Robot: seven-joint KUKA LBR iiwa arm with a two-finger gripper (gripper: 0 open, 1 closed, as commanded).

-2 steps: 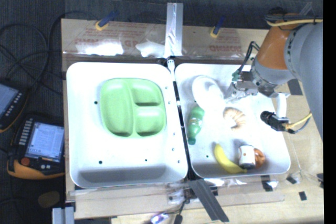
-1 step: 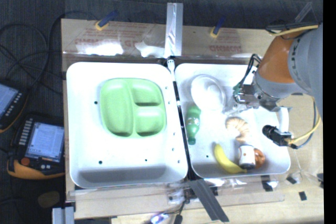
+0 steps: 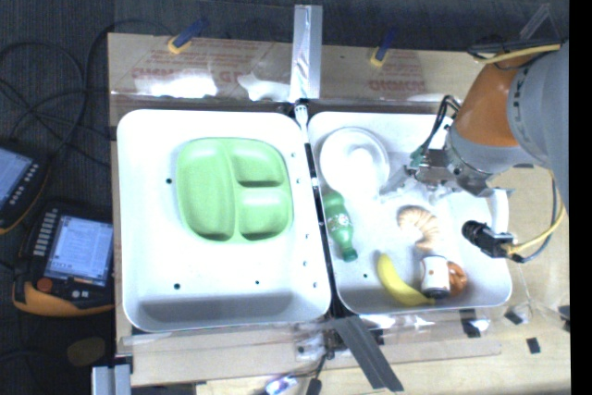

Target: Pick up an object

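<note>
Pincer (image 3: 427,169) low in right bin (image 3: 481,296), opening can't tell. Croissant (image 3: 416,219) at its 6 o'clock, white bowl (image 3: 354,157) at 9. Risk: descent lands between them, grabs nothing.

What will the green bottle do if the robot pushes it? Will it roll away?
The green bottle lies on its side in the right bin, so it would probably roll when nudged sideways. It sits close to the bin's left wall, which might stop it soon. Its smooth, rounded body could also slip out of a grip.
</note>
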